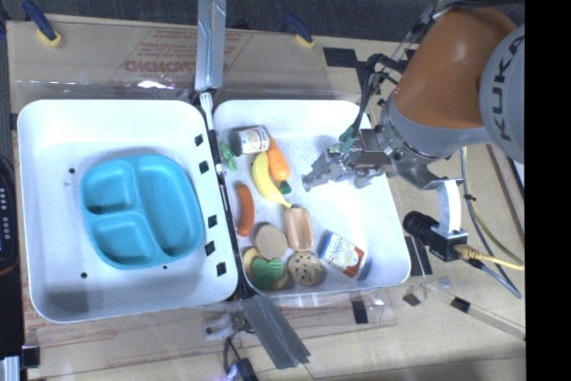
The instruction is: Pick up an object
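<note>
Camera view: fingers (314,177) beside banana (264,180).

Yellow banana (263,178), orange carrot (278,161), blue tray (141,210), white bins (53,281).

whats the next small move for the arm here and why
Probably a short move toward the view's left and down, onto the banana. The gripper hangs over bare floor of the right bin with nothing between its fingers, and the banana, beside the carrot, is the nearest toy. Whether the fingers would clear the carrot is hard to judge.
</note>
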Robot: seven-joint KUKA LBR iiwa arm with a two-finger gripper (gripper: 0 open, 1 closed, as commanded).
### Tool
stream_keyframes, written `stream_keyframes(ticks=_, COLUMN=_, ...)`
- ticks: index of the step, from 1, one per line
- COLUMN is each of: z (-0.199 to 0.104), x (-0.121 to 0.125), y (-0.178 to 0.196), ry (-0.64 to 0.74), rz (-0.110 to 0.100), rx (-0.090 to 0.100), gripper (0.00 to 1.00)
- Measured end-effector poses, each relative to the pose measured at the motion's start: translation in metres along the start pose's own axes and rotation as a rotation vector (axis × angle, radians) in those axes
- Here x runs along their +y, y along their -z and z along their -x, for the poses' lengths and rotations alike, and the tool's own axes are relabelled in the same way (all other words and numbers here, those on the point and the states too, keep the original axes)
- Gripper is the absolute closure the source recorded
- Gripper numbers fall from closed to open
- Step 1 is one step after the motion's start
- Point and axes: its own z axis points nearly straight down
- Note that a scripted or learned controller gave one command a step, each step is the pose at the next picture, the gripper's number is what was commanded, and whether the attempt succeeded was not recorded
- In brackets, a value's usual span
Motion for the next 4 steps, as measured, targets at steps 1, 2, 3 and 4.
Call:
stream_keyframes(ticks=1, z=0.043, x=0.028, y=-0.126, ry=-0.182, rz=-0.009, rx=0.002, gripper=0.0)
stream_keyframes(ticks=2, z=0.044, x=0.03, y=-0.117, ry=-0.178, rz=-0.009, rx=0.002, gripper=1.0)
stream_keyframes(ticks=3, z=0.044, x=0.03, y=-0.117, ry=-0.178, rz=-0.009, rx=0.001, gripper=0.0)
stream_keyframes(ticks=4, z=0.038, x=0.021, y=-0.195, ry=-0.207, rz=0.004, rx=0.002, gripper=0.0)
